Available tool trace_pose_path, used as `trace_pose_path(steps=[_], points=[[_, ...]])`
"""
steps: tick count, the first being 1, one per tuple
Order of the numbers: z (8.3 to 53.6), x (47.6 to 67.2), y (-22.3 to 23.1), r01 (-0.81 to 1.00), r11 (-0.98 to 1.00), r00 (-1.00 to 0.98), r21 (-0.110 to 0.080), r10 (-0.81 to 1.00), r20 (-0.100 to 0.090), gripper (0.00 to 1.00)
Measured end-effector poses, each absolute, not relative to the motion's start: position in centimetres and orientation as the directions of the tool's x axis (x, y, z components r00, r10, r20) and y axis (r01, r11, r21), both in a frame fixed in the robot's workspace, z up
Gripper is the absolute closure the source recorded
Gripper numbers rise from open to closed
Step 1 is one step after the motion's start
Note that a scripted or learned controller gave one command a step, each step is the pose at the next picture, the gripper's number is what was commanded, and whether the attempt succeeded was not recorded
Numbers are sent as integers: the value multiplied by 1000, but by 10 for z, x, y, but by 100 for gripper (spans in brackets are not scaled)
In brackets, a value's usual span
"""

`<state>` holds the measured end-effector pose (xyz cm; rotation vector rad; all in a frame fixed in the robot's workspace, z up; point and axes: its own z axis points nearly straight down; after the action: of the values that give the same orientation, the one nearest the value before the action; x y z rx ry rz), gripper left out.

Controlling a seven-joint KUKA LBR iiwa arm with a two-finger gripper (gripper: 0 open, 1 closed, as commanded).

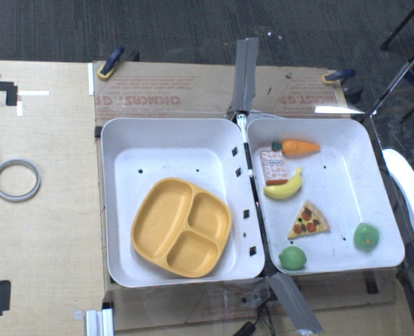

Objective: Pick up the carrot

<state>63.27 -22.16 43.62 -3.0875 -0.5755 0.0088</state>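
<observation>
Plainly, working from the left, the left bin [115, 208] carries a yellow divided plate [182, 226], tilted a little and sitting toward the wall shared with the right bin [375, 187]. Everything else is best placed against the banana [284, 186], which lies in the near-left part of the right bin. A small red-and-white packet [272, 165] touches the banana on its far side. The carrot [298, 147] lies just beyond that, near the bin's far wall, on its side, with its green stub toward the shared wall and its orange taper pointing away to the right. Nearer the camera than the banana sits a pizza slice [308, 221]; nearer still, at the front wall, a green ball [292, 258]. A second green ball [366, 236] rests well off to the banana's right.

The carrot looks like a moulded toy: light, rigid, smooth, probably a bit slick, and round enough to roll. I would close across its thicker half, next to the green stub, fingers set crosswise to its length. The packet sits near, so clearance on that side looks tight.

As for the gripper, I cannot tell whether it is open or closed or what it holds. The packet's print is too small to read, and the green balls' exact kind is uncertain.
</observation>
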Motion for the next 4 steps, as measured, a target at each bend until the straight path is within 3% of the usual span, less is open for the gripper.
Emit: trace_pose_path(steps=[4], points=[[462,637,-218,382,-924,924,-9,382,-26,100]])
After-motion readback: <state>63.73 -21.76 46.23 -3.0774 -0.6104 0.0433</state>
